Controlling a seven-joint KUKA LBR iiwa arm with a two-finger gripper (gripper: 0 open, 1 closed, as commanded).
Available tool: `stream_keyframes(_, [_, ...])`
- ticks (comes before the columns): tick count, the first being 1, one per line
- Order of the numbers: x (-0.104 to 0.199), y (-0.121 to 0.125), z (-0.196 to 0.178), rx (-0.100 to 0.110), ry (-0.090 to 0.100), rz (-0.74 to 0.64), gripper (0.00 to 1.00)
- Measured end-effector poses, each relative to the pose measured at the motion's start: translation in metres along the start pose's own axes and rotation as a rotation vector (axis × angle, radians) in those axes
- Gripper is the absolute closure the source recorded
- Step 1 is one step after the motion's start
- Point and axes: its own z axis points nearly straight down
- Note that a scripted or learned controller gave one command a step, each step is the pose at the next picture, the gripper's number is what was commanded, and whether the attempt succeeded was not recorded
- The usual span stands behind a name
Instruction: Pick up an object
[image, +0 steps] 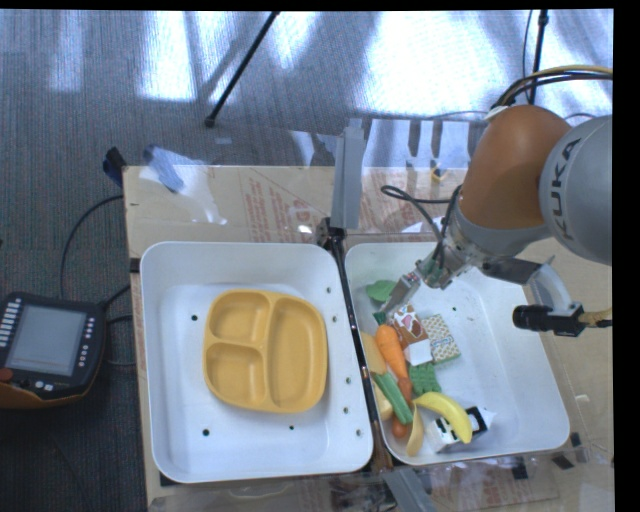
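- Grey carpet fills the upper and left parts of the frame, streaked with pale light; a plywood bench (250, 195) sits lower centre and carries two shallow white bins side by side.
- At the far left edge, on the carpet, a teach pendant (45, 350) with a dark screen lies with a cable looping up from it.
- Near the bench's upper left corner there is a crumpled bluish scrap (165, 168).
- Left of centre, the left bin (170, 270) holds a yellow divided tray (266, 350), lying flat in the middle of it.
- Right of centre, the right bin (520, 380) has toy food heaped along its left wall: a green leaf piece (380, 291) at the top, then a carrot (392, 350), a checkered block (441, 339), a green vegetable (394, 398), and a banana (446, 413) at the lower end beside a black-and-white piece (478, 420).
- Above the upper end of that heap, the gripper (400, 293) slants down and to the left from the arm, its tip just beside the leaf piece and close over the carrot's top.
- Whether its fingers are spread or pressed together, I cannot tell; nothing shows between them.
- In the upper right, the arm's orange band (510, 165) and grey casing overhang the right bin.
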Motion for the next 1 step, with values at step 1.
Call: stream_keyframes(1, [-0.0219, -0.0145, 0.0880, 0.009, 0.006, 0.220, 0.00])
